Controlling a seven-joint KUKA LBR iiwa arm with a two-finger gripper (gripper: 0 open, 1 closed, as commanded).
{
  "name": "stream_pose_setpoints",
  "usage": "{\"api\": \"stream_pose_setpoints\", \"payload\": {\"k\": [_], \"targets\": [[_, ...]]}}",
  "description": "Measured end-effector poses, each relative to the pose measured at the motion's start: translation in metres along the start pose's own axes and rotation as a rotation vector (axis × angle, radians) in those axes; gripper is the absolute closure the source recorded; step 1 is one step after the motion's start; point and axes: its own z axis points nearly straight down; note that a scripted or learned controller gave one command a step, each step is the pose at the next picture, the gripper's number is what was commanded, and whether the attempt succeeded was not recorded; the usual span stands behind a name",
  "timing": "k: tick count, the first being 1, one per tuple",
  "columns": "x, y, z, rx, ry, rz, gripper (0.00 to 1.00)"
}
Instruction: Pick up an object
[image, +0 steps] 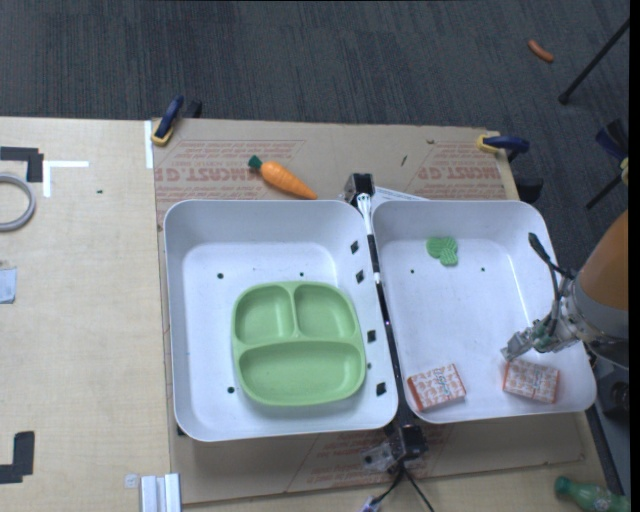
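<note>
Packets: one (531, 381) lying in right bin (470, 300) near corner, another (437, 387) sitting left of it.
End effector (522, 344): hovering just above the corner packet; grip state is not showing clearly.
Left bin (200, 300): holding green divided plate (298, 343).

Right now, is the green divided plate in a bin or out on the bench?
In. The green three-compartment plastic plate lies flat inside the left white bin, its compartments bare.

bins (200, 300): plain white, both of them;
divided plate (298, 344): pale green, no pattern;
two packets (437, 387): white with reddish-orange print;
small piece (443, 249): green, in the right bin;
toy carrot (283, 178): orange with green top;
cardboard (300, 150): brown with red letters;
clamps (167, 120): blue and yellow
</note>
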Motion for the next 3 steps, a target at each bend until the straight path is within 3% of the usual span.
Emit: {"api": "stream_pose_setpoints", "payload": {"k": [1, 2, 3], "targets": [[0.000, 0.000, 0.000, 0.000, 0.000, 0.000, 0.00], [0.034, 0.011, 0.010, 0.001, 0.001, -0.356, 0.00], [0.040, 0.060, 0.010, 0.001, 0.001, -0.580, 0.00]]}}
